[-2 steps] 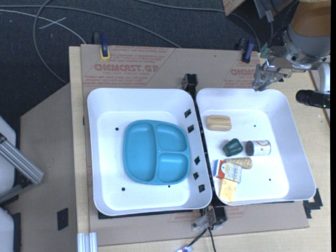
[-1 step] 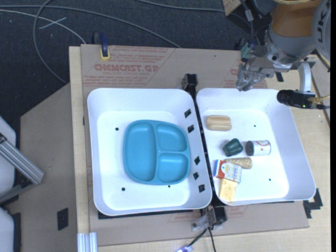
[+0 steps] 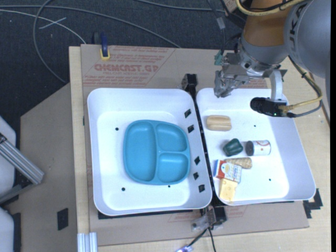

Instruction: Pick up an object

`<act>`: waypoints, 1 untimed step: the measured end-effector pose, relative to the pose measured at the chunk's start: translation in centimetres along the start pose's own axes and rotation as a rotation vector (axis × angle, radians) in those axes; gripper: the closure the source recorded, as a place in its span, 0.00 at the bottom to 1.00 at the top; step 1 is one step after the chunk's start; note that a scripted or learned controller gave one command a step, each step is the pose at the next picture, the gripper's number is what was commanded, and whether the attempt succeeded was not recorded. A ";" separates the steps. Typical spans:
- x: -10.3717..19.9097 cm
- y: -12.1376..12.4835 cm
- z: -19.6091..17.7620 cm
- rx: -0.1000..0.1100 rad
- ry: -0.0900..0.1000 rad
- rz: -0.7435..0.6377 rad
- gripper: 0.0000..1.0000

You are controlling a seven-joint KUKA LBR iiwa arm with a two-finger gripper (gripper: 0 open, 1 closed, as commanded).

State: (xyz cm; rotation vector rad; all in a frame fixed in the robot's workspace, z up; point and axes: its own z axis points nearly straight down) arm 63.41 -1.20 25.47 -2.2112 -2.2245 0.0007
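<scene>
My gripper (image 3: 222, 90) hangs over the back left corner of the right bin (image 3: 294, 156), with nothing seen between its fingers. Below it in that bin lie a tan bread roll (image 3: 218, 123), a dark green lump (image 3: 232, 147), a small can with a white label (image 3: 258, 148), a red and white packet (image 3: 230, 170) and a yellow wedge (image 3: 227, 189). The roll is the nearest, a short way in front of the fingertips.
The left bin (image 3: 105, 140) holds a blue divided plate (image 3: 156, 151). A black divider with clips (image 3: 195, 135) runs between the bins. A black cylinder on the arm (image 3: 266, 106) overhangs the right bin's back. Cables lie on the floor behind the bench.
</scene>
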 end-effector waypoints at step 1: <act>5.5 -0.6 -0.2 -0.001 0.000 0.000 1.00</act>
